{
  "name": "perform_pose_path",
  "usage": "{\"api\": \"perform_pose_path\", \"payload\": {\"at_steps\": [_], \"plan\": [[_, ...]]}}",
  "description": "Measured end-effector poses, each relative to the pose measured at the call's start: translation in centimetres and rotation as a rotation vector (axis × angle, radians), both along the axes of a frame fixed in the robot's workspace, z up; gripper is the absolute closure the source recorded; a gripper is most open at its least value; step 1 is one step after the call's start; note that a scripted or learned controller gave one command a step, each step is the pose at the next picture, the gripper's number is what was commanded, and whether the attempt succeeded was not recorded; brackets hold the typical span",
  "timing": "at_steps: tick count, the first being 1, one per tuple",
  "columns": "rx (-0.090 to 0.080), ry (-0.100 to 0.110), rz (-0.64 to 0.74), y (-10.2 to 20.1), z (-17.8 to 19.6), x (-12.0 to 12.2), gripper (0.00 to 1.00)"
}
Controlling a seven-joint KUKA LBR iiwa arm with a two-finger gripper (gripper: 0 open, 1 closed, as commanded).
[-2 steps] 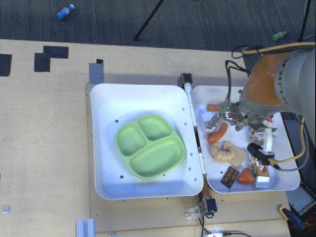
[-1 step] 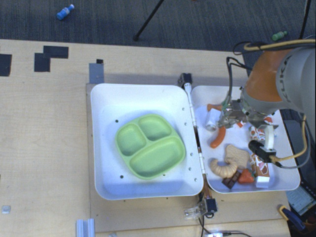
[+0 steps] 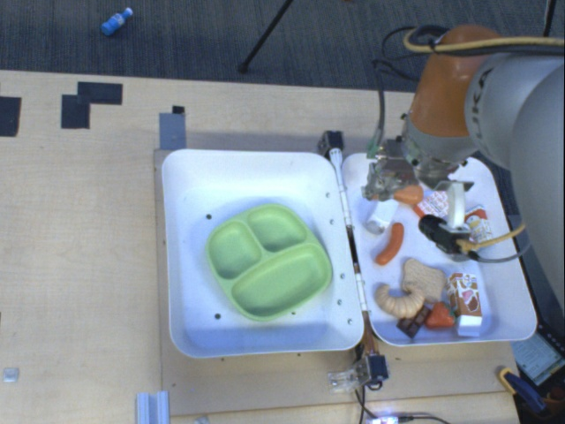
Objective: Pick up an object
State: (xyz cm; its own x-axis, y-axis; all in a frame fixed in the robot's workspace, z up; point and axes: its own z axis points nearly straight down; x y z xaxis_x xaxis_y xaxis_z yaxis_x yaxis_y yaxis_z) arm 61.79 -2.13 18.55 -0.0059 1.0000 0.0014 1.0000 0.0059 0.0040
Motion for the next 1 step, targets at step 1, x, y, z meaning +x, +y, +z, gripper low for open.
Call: {"api": "perform_pose_path", "payload": {"at_steps": [1], "plan": [[-0.003,-0.001,-0.002,-5.92,8.19,-4.63,1.00]]}}
